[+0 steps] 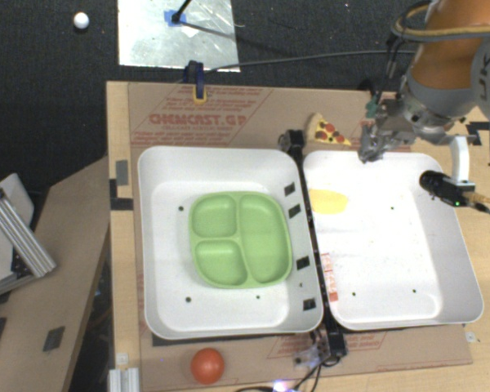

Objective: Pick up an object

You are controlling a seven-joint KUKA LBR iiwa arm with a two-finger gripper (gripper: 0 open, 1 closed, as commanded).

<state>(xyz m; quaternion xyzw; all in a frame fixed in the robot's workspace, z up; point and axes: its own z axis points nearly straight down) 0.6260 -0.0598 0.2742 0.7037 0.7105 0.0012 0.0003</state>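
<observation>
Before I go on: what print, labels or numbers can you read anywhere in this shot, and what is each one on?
"CHEMCAST GP": red print on the brown board behind the left bin.
Fainter red lines above and below it on that board: too small to read.
Red print on the strip by the right bin near the centre divider: blurred, unreadable.
Red print on the board's front edge: unreadable.

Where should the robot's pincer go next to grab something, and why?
Probably left and down toward the yellow piece. The pincer hangs over the right bin's far edge, and that flat yellow thing lies near the bin's left wall, the closest item to it inside the bin.
</observation>
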